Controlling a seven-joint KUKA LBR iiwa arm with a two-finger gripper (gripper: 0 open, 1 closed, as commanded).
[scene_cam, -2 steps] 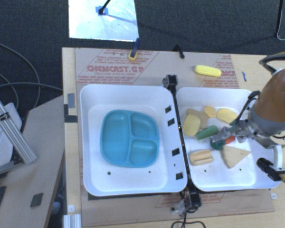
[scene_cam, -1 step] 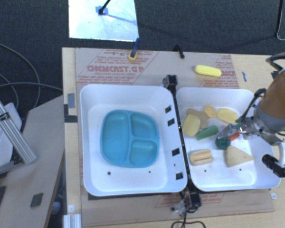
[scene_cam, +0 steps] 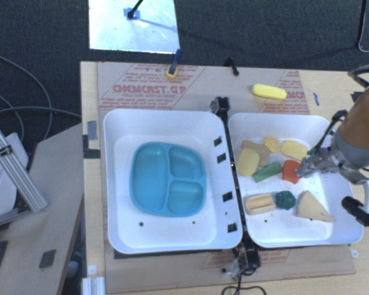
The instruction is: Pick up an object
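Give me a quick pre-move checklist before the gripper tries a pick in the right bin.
1. Gripper over the right bin: ok, beside the red piece.
2. Finger opening: cannot tell.
3. Anything held: cannot tell.
4. Target free of neighbours: not ok; the red piece is close against the green stick.
5. Left bin out of the arm's way: ok; it holds the blue divided plate.
6. Strays: not ok; a yellow piece lies on the board outside the bins.

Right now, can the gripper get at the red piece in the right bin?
Probably yes. The gripper sits right beside the red piece, whose top is uncovered; the green stick touching its other side might crowd a finger.
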